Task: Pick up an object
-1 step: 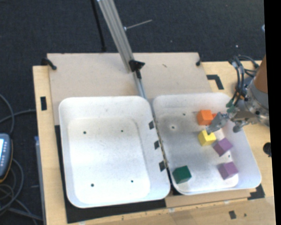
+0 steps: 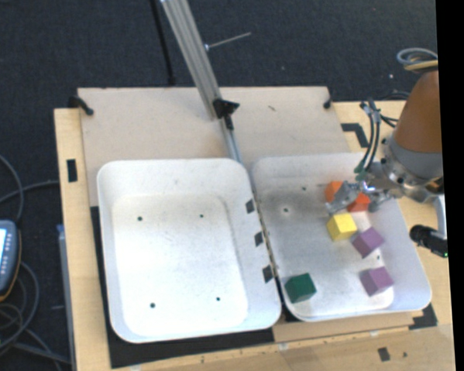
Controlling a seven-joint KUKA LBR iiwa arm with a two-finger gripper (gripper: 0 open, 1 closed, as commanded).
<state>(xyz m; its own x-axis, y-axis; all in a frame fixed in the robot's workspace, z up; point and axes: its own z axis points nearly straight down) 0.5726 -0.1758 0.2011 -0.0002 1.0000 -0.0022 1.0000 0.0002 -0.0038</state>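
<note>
Five small blocks lie in the right bin: an orange one under the gripper at centre right, a yellow cube just below it, two purple blocks lower right, and a green cube near the bottom edge. Whether the gripper grasps anything cannot be told.
</note>
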